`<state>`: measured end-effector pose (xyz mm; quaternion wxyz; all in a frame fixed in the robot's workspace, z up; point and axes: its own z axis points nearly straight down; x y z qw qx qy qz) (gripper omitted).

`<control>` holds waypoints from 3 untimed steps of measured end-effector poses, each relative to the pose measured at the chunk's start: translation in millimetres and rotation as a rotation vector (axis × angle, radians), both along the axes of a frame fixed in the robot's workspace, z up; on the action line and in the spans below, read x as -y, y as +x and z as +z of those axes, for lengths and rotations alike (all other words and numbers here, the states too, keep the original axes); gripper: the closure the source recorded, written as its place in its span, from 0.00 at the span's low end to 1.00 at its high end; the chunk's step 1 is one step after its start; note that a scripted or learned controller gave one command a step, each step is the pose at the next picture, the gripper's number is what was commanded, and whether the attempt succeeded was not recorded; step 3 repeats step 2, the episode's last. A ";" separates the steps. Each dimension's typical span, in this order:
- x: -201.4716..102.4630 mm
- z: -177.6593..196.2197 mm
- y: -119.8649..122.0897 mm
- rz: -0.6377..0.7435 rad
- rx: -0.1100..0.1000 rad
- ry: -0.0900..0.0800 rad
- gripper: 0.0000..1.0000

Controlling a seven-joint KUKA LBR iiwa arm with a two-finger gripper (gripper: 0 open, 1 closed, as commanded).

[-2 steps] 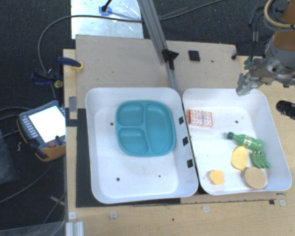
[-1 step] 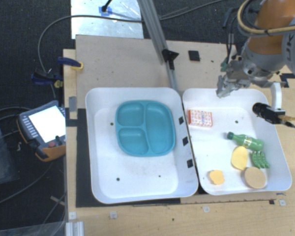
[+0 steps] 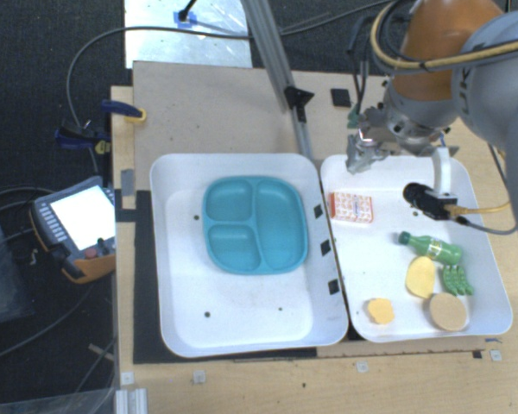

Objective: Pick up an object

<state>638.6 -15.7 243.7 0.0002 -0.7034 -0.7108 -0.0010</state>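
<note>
Carton (image 3: 350, 207) near right bin's (image 3: 492, 231) far-left corner looks light, stiff; I'd pinch its long edges. Gripper (image 3: 363, 158) hovers just above it, can't tell its opening.

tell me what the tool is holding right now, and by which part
Nothing that can be seen. The tool hangs over the far edge of the right bin, apart from the red-patterned card lying below it.

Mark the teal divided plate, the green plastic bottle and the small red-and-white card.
Teal divided plate (image 3: 255, 224), camera view, central divider.
Green plastic bottle (image 3: 432, 247), camera view, mid-body.
Small red-and-white card (image 3: 350, 207), camera view, centre of face.
</note>
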 end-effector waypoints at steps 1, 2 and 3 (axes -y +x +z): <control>-51.5 6.5 4.7 0.001 0.002 0.001 1.00; -110.7 -8.4 14.3 0.000 0.001 0.000 1.00; -110.7 -8.4 14.3 0.000 0.001 0.000 1.00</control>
